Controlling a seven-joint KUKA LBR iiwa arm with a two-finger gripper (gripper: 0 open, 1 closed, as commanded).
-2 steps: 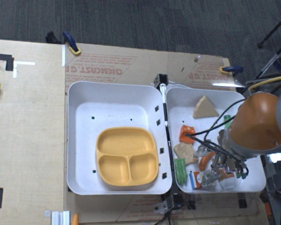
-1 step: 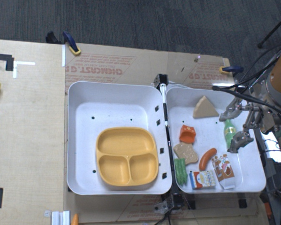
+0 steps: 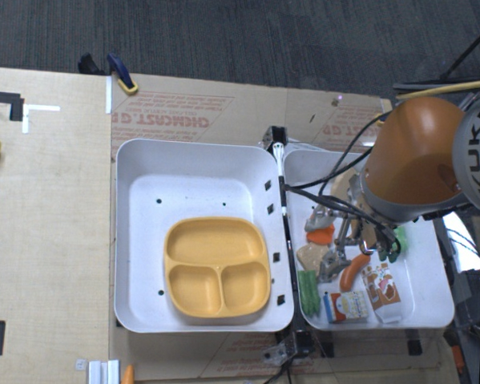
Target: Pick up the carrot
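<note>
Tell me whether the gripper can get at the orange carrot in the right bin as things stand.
Probably yes: the gripper hangs just right of the orange carrot, whose top looks uncovered, though neighbouring items crowd it.

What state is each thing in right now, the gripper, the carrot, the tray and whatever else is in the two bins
gripper: lowered into the right bin, fingers hard to make out.
carrot: lying in the right bin, beside the gripper, not lifted.
yellow tray: flat in the left bin, nothing in its three compartments.
sausage: lying at a slant.
green packet: lying flat.
cartons: lying flat.
</note>
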